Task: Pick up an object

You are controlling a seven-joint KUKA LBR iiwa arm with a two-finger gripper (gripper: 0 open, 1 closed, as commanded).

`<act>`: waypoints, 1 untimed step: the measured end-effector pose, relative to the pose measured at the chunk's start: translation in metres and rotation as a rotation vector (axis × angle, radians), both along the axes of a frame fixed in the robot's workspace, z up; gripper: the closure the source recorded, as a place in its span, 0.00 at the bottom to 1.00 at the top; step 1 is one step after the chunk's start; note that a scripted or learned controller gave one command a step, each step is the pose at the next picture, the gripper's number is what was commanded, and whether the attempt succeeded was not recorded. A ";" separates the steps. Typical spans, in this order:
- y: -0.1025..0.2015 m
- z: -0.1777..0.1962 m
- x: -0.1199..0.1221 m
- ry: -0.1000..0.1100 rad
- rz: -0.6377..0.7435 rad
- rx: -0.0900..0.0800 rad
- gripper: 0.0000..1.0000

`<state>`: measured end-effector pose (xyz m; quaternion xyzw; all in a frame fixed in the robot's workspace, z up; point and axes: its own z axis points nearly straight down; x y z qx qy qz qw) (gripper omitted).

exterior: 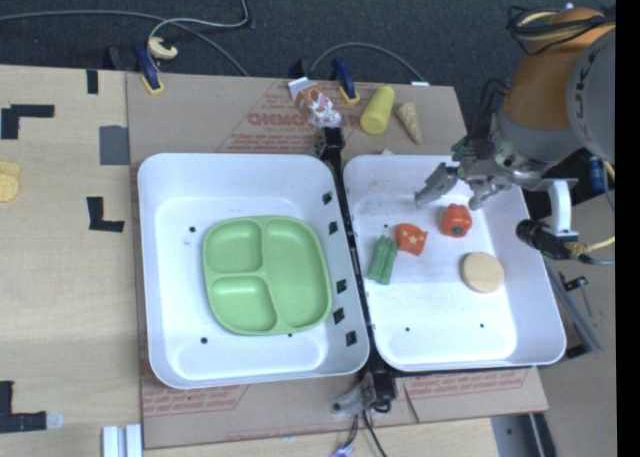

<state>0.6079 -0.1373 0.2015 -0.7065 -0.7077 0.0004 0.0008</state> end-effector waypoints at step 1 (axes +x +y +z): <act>0.023 -0.108 -0.016 -0.001 -0.001 0.000 0.00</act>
